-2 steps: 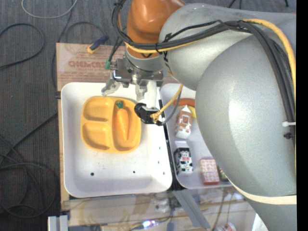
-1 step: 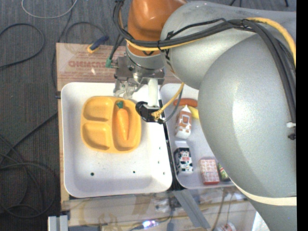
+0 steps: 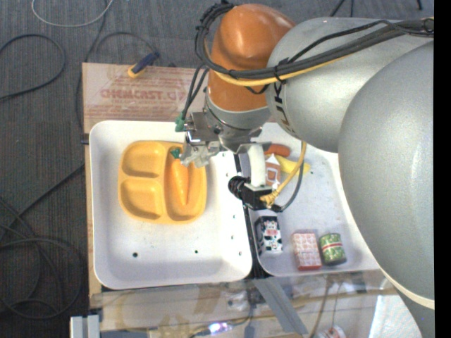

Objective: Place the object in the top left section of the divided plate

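My gripper (image 3: 192, 153) hovers over the divided plate (image 3: 144, 182), carrot (image 3: 182, 183) lying in its right section; grip state unclear.

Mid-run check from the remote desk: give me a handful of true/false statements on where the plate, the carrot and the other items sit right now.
1. The yellow divided plate lies in the left bin. True.
2. An orange carrot lies in the plate's long right section. True.
3. The carrot already lies in the plate's top left section. False: that section holds nothing; the carrot is in the right one.
4. The pincer hovers over the right bin. False: it is above the plate's upper right edge, by the carrot's top.
5. The green can sits in the left bin. False: it is in the right bin, beside a red box.
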Available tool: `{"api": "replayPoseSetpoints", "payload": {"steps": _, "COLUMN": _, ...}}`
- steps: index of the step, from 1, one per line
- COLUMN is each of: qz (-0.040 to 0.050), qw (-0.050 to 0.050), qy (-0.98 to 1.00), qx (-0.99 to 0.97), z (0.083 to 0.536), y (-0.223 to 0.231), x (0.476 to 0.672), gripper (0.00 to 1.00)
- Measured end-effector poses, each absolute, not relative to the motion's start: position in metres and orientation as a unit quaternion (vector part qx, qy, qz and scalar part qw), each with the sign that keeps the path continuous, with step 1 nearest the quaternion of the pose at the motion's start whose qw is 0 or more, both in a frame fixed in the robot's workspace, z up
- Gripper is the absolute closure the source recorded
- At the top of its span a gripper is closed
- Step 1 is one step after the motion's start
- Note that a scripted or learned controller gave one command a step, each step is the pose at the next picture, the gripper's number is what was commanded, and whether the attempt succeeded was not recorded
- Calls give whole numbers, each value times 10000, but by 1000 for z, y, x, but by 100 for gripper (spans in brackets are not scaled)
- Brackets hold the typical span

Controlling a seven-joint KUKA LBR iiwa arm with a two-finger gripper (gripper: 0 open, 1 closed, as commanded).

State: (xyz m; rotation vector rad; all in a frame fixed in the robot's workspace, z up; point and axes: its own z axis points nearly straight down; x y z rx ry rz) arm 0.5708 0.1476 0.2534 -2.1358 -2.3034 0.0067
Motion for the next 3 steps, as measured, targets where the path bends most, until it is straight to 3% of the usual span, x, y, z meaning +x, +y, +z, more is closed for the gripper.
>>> {"api": "replayPoseSetpoints", "payload": {"steps": 1, "qz": 16, "qw": 0, "qy": -7962, "qx": -6051, "z": 287, "y": 139, "x": 549, "gripper": 100}}
{"api": "replayPoseSetpoints", "payload": {"steps": 2, "qz": 11, "qw": -9, "qy": -7983, "qx": -6023, "z": 421, "y": 176, "x": 529, "gripper": 100}}
{"api": "replayPoseSetpoints", "payload": {"steps": 3, "qz": 10, "qw": -9, "qy": -8340, "qx": -5517, "z": 434, "y": 177, "x": 521, "gripper": 100}}
